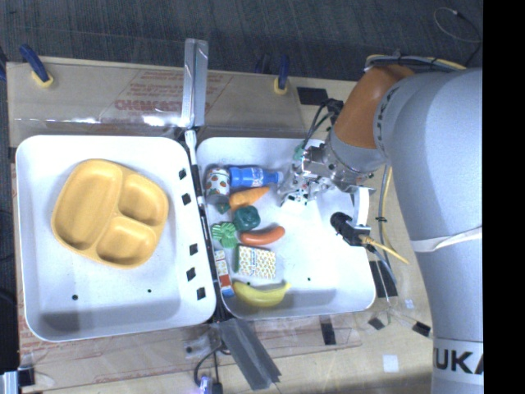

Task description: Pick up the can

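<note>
I read the hand (305, 179) low inside the right bin (328, 277), toward that bin's 1 o'clock corner, hung under the orange band of the arm (426, 162). Its metal parts blur together from this camera, so I cannot tell if it is released or clenched. Nothing is visibly caught in it.

The can (250, 176), blue with a white end, lies on its side on the bin floor just at the hand's 9 o'clock. Whether the two touch I cannot tell. Judgement: pick not yet made; the can rests flat, not lifted.

Around the can: a small round ball-like toy (216, 180) at its 9 o'clock, an orange carrot-shaped piece (248, 196) close at its 6 o'clock. Further toward 6: a dark green piece (245, 217), a red sausage (262, 235), a patterned packet (256, 262), a banana (261, 293) by the near wall.

The left bin (33, 302) holds a yellow sectioned tray (111, 212), well apart from the work. Both bins sit on the counter (98, 89).

Left to do, as I judge it: close on the can, lift clear. Crowding by the carrot piece may interfere.
</note>
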Controlling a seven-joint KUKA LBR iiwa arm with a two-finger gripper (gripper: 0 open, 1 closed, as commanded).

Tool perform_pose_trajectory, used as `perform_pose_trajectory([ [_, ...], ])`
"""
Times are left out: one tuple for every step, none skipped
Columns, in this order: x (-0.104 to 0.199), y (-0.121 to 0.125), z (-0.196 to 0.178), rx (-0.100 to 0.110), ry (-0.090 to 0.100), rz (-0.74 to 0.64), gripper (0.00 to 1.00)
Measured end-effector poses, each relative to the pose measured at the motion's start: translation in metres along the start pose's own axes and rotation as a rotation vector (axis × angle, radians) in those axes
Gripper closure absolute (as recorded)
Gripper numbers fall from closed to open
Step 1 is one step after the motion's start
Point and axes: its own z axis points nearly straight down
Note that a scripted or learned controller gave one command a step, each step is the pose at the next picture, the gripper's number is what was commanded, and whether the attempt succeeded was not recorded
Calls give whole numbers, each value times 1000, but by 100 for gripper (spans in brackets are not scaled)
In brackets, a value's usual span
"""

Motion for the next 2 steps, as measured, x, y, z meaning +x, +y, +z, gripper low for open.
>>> perform_pose_trajectory([
  [48,8,-99,3,-2,330,100],
  [50,8,-108,7,-2,321,100],
])
